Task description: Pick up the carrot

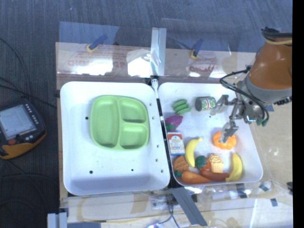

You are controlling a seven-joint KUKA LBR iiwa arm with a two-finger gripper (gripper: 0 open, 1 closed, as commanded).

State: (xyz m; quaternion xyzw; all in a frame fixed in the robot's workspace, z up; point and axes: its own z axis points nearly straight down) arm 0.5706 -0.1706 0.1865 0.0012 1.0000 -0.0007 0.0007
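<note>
The carrot [192, 177] is orange and lies flat near the front edge of the right bin [251, 148], between a brown waffle-like toy [179, 164] and a reddish sausage [214, 175]. My gripper [226, 117] hangs well behind it and to its right, in the back right part of that bin. It is open with nothing between its fingers. One fingertip [220, 103] is beside a dark green can [205, 103]. The other [232, 128] is just above an orange pepper-like toy [223, 141].
The right bin is crowded: two bananas [191, 151] [235, 166], corn [215, 163], broccoli [201, 161], a small carton [175, 143], a purple eggplant [173, 121] and a green vegetable [180, 106]. A green divided plate [118, 122] sits in the left bin [76, 165].
</note>
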